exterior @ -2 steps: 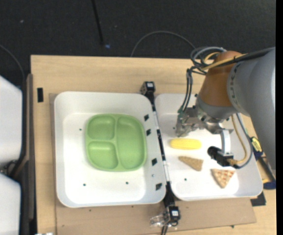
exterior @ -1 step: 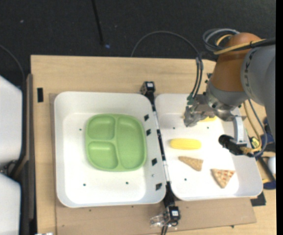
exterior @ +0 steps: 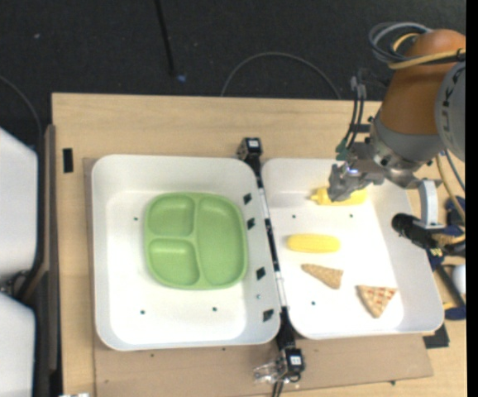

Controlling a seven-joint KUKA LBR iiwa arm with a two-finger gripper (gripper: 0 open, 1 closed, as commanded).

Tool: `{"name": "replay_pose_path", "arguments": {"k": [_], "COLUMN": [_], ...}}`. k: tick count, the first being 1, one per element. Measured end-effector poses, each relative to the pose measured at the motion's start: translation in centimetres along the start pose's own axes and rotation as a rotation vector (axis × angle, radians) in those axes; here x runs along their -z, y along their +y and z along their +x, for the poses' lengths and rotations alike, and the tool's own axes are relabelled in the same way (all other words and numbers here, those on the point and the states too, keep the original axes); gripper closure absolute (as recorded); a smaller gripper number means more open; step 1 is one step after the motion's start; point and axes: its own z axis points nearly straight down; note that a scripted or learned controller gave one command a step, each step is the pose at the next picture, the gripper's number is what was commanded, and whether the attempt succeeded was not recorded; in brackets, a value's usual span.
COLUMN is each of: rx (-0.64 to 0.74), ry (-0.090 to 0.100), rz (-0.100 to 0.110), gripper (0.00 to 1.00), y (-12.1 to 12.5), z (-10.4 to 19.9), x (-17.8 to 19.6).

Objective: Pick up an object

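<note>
Our gripper [exterior: 348, 182] sits low over a yellow piece [exterior: 332, 195] near the far edge of the right bin [exterior: 404, 313]. We cannot tell whether the jaws are apart or together; the wrist covers them. To grasp well, we should centre on the piece, close firmly, then lift straight. Part of the piece lies hidden under the gripper, so its shape stays unclear.

No text, label, brand, number or sign can be read anywhere here. The two white bins [exterior: 111, 222], the green divided plate [exterior: 196, 240], the food pieces and the arm bear no legible marking.
</note>
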Motion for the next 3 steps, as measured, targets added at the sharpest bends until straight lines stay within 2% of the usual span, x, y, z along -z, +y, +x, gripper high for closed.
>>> {"name": "replay_pose_path", "arguments": {"k": [1, 2, 3], "rx": [0.009, 0.013, 0.016], "ry": [0.000, 0.001, 0.003], "rz": [0.001, 0.008, 0.006], "gripper": [1.00, 1.00, 1.00], "y": [0.4, -2.2, -4.5], "z": [-0.4, 3.6, 8.6], "x": [4.4, 2.9, 3.3]}}
